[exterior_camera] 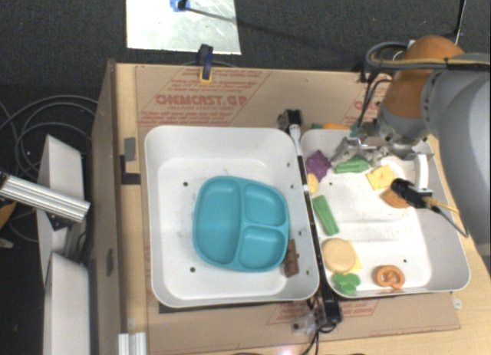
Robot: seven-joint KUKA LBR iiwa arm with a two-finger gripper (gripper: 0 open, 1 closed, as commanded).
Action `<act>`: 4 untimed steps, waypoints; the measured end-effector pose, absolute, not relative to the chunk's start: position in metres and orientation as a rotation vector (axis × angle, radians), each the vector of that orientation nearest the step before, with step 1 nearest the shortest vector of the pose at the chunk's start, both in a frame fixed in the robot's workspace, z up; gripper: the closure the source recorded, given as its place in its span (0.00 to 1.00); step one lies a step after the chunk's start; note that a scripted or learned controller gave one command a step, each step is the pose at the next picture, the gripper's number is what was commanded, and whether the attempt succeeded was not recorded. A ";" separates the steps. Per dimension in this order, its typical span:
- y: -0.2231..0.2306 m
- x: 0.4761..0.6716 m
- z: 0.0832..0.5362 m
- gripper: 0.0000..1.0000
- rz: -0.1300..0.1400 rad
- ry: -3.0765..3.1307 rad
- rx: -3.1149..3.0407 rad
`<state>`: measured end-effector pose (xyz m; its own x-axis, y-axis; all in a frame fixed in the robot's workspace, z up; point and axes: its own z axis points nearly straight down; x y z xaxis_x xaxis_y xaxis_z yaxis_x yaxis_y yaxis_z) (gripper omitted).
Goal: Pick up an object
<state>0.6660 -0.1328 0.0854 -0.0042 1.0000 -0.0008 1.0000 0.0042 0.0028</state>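
Green toy food (351, 166), a small flat piece, lies in the upper part of the right bin (449, 258), right of frame centre, and the tool (357, 146) hangs just above it, touching or nearly so. Whether the tool is open or closed cannot be told. Near it lie a purple piece (317, 165) and a yellow wedge (380, 178). Left of centre, the left bin (165, 150) holds a blue divided plate (240, 223).
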 end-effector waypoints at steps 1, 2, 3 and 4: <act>-0.143 0.669 0.085 0.00 0.001 2.222 2.218; -0.143 0.670 0.097 1.00 0.003 2.224 2.211; -0.082 0.621 0.231 1.00 0.014 2.227 2.206; -0.054 0.573 0.221 1.00 -0.001 2.230 2.217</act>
